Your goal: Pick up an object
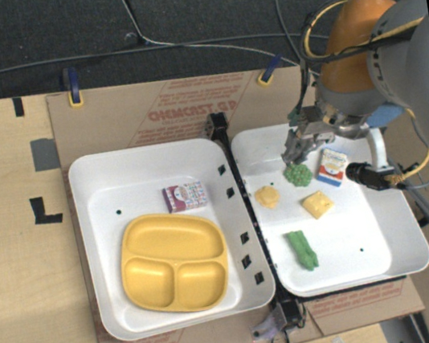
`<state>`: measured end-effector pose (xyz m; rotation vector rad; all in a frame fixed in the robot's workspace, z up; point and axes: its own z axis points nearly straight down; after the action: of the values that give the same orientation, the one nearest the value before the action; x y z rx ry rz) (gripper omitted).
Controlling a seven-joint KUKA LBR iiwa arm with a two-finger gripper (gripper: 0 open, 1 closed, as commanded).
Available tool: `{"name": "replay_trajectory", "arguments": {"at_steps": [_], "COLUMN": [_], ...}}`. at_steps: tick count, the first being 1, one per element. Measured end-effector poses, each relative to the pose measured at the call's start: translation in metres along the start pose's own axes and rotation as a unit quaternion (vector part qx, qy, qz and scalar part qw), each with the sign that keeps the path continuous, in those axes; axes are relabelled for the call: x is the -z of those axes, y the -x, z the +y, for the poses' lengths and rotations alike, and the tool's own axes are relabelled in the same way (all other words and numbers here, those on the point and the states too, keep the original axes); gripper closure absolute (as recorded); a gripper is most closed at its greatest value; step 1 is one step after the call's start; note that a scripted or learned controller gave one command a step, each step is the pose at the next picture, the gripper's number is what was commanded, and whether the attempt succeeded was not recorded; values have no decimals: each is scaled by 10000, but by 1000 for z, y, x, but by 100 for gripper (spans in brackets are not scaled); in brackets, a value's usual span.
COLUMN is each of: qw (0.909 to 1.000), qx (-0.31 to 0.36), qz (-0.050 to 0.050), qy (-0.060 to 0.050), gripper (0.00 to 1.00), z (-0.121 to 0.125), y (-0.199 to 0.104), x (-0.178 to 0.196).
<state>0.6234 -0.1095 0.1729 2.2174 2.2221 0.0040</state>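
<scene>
Two white bins sit side by side on a sheet of cardboard (pixel 179 103) laid over the bench. The right bin (pixel 399 254) is the landmark here.

The arm (pixel 363 36) enters from the right, its orange band above the wrist, and bends down over the far part of the right bin. The gripper (pixel 299 149) hangs just above a small green lump (pixel 299 174) that lies in the far half of that bin, a little towards its left wall. The fingers point down at the lump and their tips seem to reach its top edge, but whether they are apart or closed I cannot tell, nor whether they grip it; the lump appears to rest on the bin floor.

Just right of the lump, still in the right bin, lies a small white carton (pixel 332 166) with red and blue print, tilted. Left of the lump and slightly nearer, a small yellow piece (pixel 267 196) lies close to the bin's left wall. A second, larger yellow chunk (pixel 318 205) lies near the bin's middle. A green bar (pixel 301 249) lies in the near half, closer to the left wall.

Left of the right bin, the left bin (pixel 90 179) holds a yellow divided tray (pixel 174 261) and, beyond it, a small pink and white box (pixel 184 197).
</scene>
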Motion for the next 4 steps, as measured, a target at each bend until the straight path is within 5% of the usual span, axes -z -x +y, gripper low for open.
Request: {"name": "replay_trajectory", "arguments": {"at_steps": [1, 2, 4], "qw": [10000, 10000, 10000], "qx": [-3, -6, 22], "qz": [-6, -2, 5], "qy": [12, -9, -33], "gripper": [100, 100, 100], "z": [6, 7, -2], "y": [2, 2, -107], "x": [63, 87, 61]}}
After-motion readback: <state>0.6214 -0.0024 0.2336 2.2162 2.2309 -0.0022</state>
